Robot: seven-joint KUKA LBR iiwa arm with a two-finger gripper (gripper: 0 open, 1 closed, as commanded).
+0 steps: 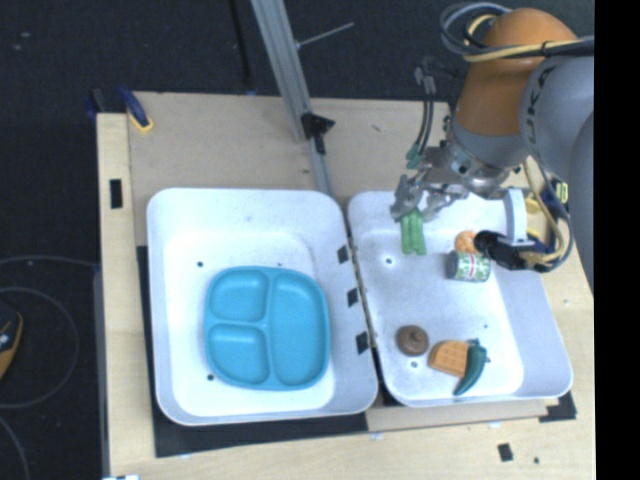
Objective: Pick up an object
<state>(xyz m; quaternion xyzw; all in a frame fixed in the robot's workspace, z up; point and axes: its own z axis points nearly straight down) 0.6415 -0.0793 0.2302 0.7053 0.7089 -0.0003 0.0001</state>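
My gripper [420,206] hangs over the far left corner of the right bin [520,298]. A small green block [412,234] sits right at the gripper's lower tip, touching or just under it; I cannot make out whether it is gripped. Further into the same bin are a small can with a green label [470,266], an orange piece [465,240] beside it, a round brown disc [411,340], and an orange wedge [450,356] against a dark green pepper-shaped piece [472,366].
The left bin [180,228] holds a blue divided plate [267,328]. A slanted metal pole [290,78] ends near the bins' far edge. Black cable and a white part [515,233] hang off the wrist over the right bin's far right.
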